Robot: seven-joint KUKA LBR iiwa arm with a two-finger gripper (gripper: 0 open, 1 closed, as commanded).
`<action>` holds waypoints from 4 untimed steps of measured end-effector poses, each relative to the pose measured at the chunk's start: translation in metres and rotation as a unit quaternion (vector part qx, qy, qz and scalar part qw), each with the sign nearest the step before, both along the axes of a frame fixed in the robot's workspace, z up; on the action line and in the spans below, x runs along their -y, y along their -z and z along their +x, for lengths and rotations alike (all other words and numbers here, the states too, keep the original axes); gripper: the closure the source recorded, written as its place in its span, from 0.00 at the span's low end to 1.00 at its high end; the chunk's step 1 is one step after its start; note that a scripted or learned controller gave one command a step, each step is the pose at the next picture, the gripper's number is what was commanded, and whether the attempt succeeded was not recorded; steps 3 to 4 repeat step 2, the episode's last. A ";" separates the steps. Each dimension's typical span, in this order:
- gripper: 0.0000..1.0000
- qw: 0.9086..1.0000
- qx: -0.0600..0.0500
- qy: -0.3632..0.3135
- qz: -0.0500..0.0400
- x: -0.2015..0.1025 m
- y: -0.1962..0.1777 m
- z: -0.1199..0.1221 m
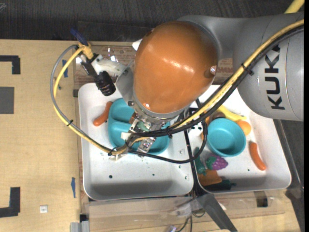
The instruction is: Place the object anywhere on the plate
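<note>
Orange band (175,66) on arm: glossy, smooth, with soft highlights. Grey arm casing (270,47) right of band: smooth, satin sheen. White bins (133,180) below band: smooth, slightly shiny plastic look. Teal plate (119,120) under band and teal bowl (227,137) to its right: smooth plastic look, mild gloss. Bench top (34,144) left of bins: matt, wood-like tan board. Yellow cable (60,81): smooth sheath.

Grey arm (270,57), orange band (174,71), seemingly yellow cable (63,81)

Teal plate (117,118), teal bowl (227,137), orange carrot (102,115), purple grapes (218,163), white bins (140,180), tan surface (34,144), grey arm (270,57) with orange band (174,71), yellow cable (60,88)
</note>
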State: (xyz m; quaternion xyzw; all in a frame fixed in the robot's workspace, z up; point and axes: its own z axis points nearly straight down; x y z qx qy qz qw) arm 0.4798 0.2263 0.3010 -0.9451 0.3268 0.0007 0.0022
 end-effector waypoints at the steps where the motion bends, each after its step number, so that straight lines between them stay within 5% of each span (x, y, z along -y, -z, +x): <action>1: 1.00 0.994 -0.004 0.109 -0.002 0.001 0.171 0.063; 2: 1.00 1.000 0.004 0.021 0.001 0.027 0.019 0.029; 4: 1.00 1.000 0.004 0.021 0.001 0.027 0.019 0.029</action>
